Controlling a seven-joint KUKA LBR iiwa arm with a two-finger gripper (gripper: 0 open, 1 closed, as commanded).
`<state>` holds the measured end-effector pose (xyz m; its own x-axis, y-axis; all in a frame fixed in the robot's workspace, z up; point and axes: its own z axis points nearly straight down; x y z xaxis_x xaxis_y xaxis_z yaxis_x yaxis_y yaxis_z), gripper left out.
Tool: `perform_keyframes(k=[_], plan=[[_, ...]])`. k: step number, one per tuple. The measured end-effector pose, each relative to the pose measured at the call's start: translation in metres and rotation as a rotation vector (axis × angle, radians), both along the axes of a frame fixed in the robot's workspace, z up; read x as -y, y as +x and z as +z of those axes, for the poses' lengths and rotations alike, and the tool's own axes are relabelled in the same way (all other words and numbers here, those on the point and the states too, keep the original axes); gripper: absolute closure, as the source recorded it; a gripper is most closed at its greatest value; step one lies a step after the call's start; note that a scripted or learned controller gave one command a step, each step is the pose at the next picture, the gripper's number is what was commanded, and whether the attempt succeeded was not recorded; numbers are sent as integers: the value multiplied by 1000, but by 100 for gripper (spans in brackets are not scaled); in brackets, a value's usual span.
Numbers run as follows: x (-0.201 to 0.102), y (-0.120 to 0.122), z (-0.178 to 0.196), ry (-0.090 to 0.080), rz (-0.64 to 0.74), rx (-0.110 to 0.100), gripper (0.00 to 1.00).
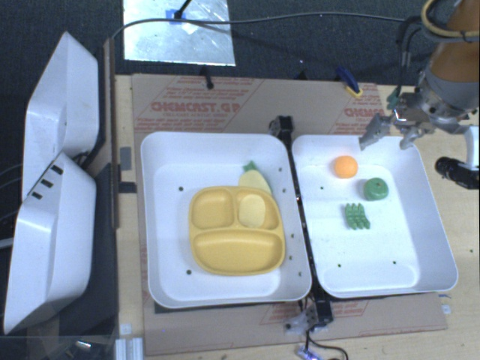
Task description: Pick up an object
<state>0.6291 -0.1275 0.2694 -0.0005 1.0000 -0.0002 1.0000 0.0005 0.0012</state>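
While the arm (450,43) reached in from three o'clock, its gripper (391,132) hung over the far edge of the right bin (431,201), at about one o'clock of that bin; its two fingers (373,133) stood spread apart, released, with nothing between them.

Inside the right bin lay three small things; an orange ball (345,166) sat toward eleven o'clock of the bin's floor, just below and to the nine o'clock side of the gripper but apart from it; a round green piece (376,189) lay near the ball, at its four o'clock; a ribbed green piece (357,216) lay just beside the round one, at its seven o'clock, near the middle of the bin.

The left bin (169,201) held a yellow divided plate (237,229) with three compartments, resting on the bin's floor a little toward five o'clock of centre; a pale yellow thing with a green tip (253,176) poked out at the plate's twelve o'clock edge, touching it; I could not tell what it was.

Both bins sat side by side on a cardboard sheet (202,103) with red printing; a shiny square panel (178,19) lay beyond it at eleven o'clock; two white tubs (56,178) leaned at nine o'clock, well apart from the arm.
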Motion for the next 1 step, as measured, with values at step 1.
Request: perform_keyframes(k=[1], plan=[[53,38,-62,1,-4,-6,0]])
